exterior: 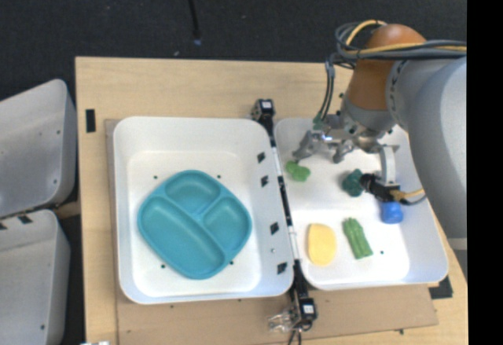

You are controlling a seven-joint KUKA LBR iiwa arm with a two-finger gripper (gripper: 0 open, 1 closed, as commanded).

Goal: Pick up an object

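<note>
Five loose candidates in right bin (416,257): small green lump (298,172) near the divider side, dark teal piece (353,182) mid-bin, blue piece (391,214) toward the right wall, yellow oval (321,244) and ridged green block (357,238) side by side at the near end. All apart from one another, none stacked.

Left bin (126,178): just a teal divided plate (195,222), lying flat, well away from the arm.

Gripper (339,148) low over the far end of right bin, roughly between green lump and dark teal piece, orange band (376,76) above it. Can't tell how wide it stands from this slant; linkage and cables clutter the outline. Nothing visibly held.

Judged step: approach/descent, grasp not yet made. No item lifted off the bin floor.

Next move, as a guess: commit to one target, likely green lump or dark teal piece as nearest, centre over it, drop to the floor, close, then lift straight up. Risks: green lump sits close to the bin wall, so little side clearance; dark teal piece close to the cable by the wrist.
</note>
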